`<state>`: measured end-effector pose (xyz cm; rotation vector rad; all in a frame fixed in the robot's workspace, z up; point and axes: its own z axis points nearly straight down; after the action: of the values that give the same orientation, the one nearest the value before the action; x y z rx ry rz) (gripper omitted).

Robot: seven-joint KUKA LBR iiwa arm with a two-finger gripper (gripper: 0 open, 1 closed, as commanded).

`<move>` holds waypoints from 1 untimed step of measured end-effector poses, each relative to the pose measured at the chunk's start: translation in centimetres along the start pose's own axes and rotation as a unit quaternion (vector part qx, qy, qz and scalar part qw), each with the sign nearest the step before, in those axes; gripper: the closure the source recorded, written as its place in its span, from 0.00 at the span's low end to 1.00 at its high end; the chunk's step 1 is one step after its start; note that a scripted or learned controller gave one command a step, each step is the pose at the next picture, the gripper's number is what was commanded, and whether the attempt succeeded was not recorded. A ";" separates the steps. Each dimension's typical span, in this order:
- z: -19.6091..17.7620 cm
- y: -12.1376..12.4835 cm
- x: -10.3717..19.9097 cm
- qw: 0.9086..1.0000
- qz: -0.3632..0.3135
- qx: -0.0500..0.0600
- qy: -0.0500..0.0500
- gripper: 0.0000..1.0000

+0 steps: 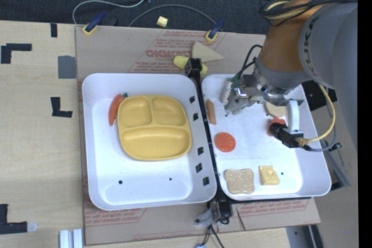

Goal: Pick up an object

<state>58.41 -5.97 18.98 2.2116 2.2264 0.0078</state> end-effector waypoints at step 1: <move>0.6 -0.2 -0.3 1.000 0.003 0.003 0.000 0.00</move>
<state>58.26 -6.31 18.39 2.2204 2.2238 -0.0004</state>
